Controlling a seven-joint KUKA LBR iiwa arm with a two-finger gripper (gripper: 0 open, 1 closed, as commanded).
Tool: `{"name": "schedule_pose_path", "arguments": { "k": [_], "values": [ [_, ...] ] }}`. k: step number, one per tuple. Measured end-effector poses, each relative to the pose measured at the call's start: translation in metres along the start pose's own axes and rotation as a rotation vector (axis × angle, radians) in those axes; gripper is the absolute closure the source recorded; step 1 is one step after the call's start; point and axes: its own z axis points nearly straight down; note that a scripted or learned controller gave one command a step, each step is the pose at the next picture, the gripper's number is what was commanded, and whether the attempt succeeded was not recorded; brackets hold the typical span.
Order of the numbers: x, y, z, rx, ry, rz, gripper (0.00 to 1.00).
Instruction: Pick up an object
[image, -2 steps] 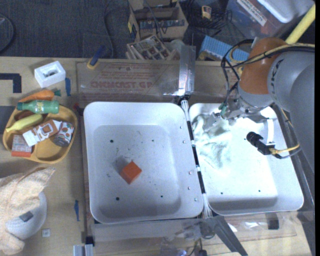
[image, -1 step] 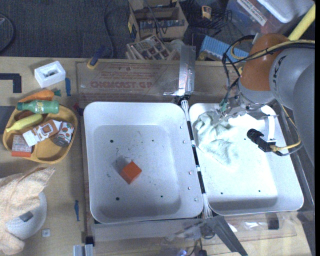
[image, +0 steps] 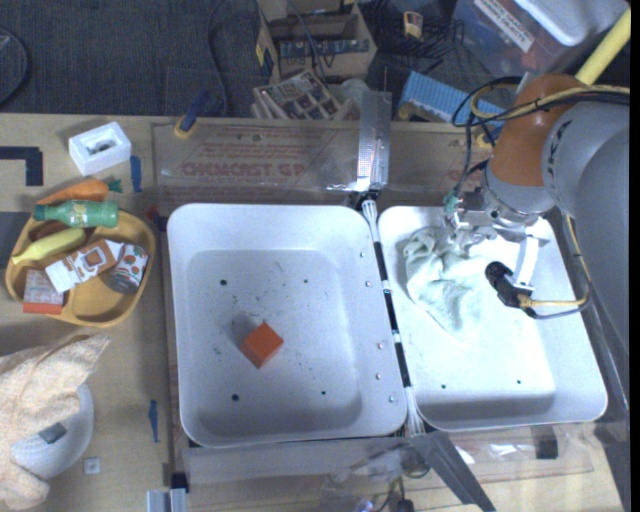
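Observation:
An orange block lies in the left bin, a little left of its middle. A crumpled pale green-white cloth lies in the upper left part of the right bin. My gripper is low over the cloth's upper edge, under the grey wrist with its orange band. Its fingertips are buried against the cloth folds.
A yellow bowl with toy food stands left of the bins. A beige cloth and a white box lie on the bench at left. A black cable loops over the right bin.

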Motion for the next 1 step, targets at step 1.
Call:
{"name": "schedule_pose_path", "arguments": {
  "k": [1],
  "values": [
    [0.0615,-0.0039,-0.0934,0.006,-0.002,-0.069,1.00]
  ]
}}
